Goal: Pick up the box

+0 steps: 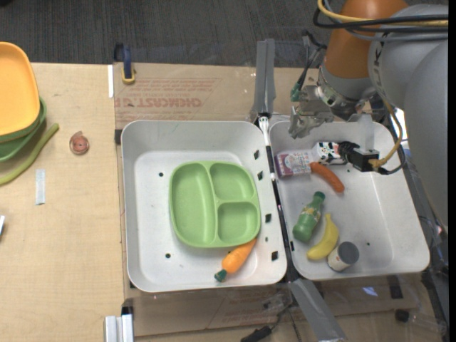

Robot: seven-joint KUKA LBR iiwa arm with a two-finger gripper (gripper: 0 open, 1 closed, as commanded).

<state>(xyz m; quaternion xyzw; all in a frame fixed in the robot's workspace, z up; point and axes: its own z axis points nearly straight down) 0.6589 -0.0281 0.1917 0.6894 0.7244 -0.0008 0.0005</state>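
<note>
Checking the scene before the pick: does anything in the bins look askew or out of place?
The box lies on its side in the right bin, with a small red-orange piece right at its end. The toy carrot rests against the green divided plate in the left bin. No spill or damage.

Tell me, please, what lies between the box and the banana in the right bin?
In the camera view, the green bottle lies between the box and the banana, with the orange sausage just beside that line.
</note>
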